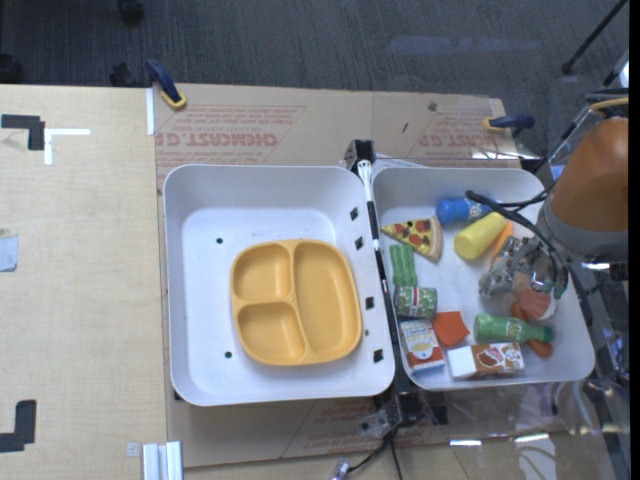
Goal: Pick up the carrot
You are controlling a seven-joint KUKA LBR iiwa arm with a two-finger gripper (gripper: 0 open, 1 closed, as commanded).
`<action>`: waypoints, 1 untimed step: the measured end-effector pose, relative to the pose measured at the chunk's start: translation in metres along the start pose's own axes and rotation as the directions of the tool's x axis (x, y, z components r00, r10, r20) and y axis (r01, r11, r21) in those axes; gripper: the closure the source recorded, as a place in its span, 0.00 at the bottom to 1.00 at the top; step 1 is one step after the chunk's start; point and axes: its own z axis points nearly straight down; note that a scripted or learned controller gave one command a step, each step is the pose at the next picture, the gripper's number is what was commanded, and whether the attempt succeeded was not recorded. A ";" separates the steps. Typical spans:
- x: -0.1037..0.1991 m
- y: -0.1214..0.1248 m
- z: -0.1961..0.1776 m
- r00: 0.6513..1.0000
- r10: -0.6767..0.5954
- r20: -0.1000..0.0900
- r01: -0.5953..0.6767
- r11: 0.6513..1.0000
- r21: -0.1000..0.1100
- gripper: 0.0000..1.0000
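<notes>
In the right bin (570, 368), a slim orange piece that looks like the carrot (498, 245) lies slanted beside a yellow toy (479, 235). Its lower end is hidden under my gripper (513, 276). The gripper's metal head hangs low over the bin's right half, just right of the carrot, with the grey arm and its orange band (598, 173) above it. Whether the gripper touches the carrot cannot be told from this view.
The right bin also holds a pizza slice (417, 234), a blue toy (453, 209), green cans (408, 283), a red block (450, 327), small boxes (487, 359), a green piece (505, 328) and a reddish round piece (535, 306). In the left bin sits a yellow divided plate (296, 301).
</notes>
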 end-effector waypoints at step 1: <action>-0.040 -0.011 0.000 0.895 -0.446 0.000 0.446 0.895 -0.011 1.00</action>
